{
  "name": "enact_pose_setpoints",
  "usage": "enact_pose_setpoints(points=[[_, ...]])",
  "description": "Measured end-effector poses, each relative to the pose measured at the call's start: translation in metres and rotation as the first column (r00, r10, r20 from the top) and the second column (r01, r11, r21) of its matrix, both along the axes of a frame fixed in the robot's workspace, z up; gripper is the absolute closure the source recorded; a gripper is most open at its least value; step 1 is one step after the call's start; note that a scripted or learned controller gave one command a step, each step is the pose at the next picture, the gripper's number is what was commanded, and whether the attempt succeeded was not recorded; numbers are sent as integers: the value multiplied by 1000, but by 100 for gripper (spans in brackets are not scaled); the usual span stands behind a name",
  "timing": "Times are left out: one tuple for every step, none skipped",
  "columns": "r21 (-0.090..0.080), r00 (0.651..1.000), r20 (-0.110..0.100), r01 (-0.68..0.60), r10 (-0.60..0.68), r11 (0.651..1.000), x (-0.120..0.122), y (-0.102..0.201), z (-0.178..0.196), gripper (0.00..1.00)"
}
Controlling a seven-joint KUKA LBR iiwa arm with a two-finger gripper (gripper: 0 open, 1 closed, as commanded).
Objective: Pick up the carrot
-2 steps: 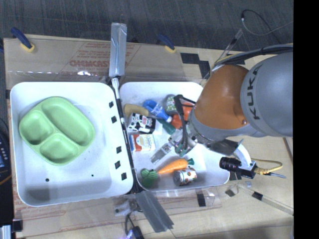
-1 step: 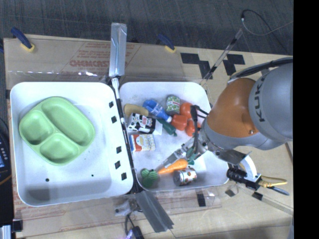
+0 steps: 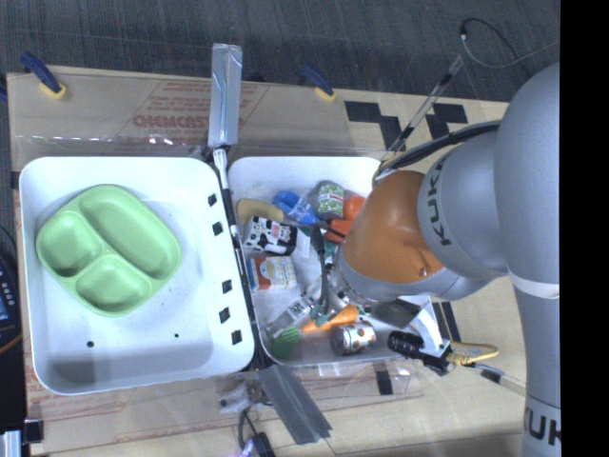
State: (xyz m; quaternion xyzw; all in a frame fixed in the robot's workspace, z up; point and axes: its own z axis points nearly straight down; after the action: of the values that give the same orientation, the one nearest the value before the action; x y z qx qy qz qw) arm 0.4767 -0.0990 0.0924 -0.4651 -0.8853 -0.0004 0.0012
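Two white bins sit side by side on the bench. Near the right bin's (image 3: pixel 249 174) front wall lies the carrot (image 3: pixel 328 321), among cluttered toys. Directly over it hangs the gripper (image 3: pixel 325 305), presumably positioned for a grasp; its grip cannot be judged. Leftward, the green tray (image 3: pixel 107 247) rests apart.

Floor: dark grey ribbed carpet (image 3: pixel 285 17) fills the upper part of the frame, behind the bench.
Tabletop: pale wood (image 3: pixel 143 427), seen along the lower edge and at lower left.
Backing: brown cardboard sheet (image 3: pixel 171 108) with faint red print lies across the upper middle.
Clamps: blue clips at upper left (image 3: pixel 43 74) and upper centre (image 3: pixel 319 81) pin the cardboard.
Light: even, soft, no hard shadows.
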Motion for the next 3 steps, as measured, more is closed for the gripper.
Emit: enact_pose_setpoints(points=[[-3, 942, 5, -335, 335, 942, 33, -10, 1, 0], [-4, 985, 4, -173, 173, 985, 132, -49, 75, 0], [-2, 998, 0, -64, 64, 998, 175, -111, 25, 0]])
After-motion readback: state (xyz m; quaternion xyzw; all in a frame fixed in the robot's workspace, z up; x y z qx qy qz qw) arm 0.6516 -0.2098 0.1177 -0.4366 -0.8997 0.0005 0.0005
